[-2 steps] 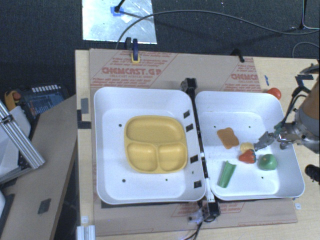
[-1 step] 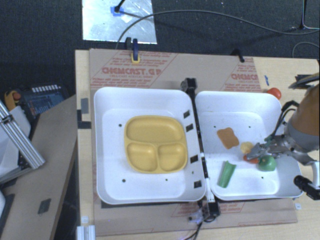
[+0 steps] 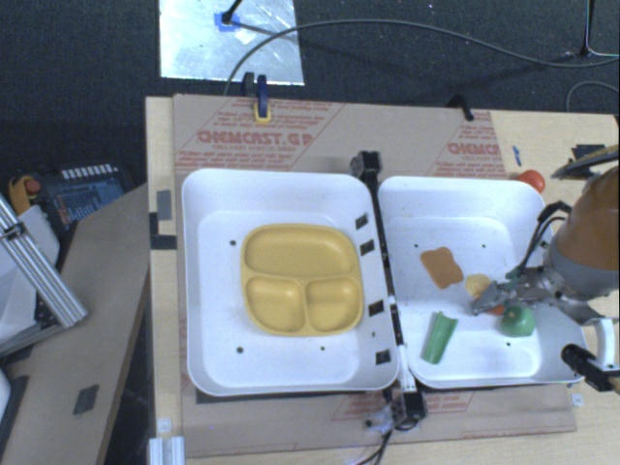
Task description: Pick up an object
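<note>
My pincer (image 3: 492, 301) hangs low by the small yellow lump (image 3: 478, 284); its spread I cannot tell. Next: close, then lift.

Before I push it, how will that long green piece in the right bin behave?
The green piece looks like a rigid toy vegetable, so probably stiff and light. Its rounded, elongated shape suggests that it may roll sideways or pivot if nudged off-centre. It lies flat on the smooth right bin floor, so it would likely slide easily.
</note>
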Robot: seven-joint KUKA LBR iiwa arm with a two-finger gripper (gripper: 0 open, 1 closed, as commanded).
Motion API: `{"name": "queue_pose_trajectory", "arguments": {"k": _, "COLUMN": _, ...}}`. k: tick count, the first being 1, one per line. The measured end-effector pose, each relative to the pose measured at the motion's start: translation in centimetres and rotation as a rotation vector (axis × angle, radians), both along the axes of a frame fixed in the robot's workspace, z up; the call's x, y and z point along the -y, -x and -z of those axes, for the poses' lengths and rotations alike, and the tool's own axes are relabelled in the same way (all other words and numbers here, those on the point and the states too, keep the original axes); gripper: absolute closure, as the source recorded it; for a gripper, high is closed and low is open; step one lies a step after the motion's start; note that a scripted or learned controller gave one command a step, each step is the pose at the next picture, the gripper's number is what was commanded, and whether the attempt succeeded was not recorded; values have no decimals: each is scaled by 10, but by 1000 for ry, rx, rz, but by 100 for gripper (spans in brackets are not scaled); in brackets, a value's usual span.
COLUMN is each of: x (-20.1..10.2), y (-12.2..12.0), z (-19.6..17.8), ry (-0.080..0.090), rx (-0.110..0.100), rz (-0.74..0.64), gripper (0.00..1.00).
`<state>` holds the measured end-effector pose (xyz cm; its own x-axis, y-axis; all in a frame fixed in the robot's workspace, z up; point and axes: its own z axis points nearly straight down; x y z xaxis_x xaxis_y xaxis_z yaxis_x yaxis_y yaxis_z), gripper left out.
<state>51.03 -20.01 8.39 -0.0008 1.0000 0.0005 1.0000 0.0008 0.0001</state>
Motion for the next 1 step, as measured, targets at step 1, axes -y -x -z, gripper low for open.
{"name": "queue_pose_trajectory", "arguments": {"k": 1, "x": 1, "y": -1, "z": -12, "ry": 2, "rx": 3, "rz": 0, "gripper": 100}}
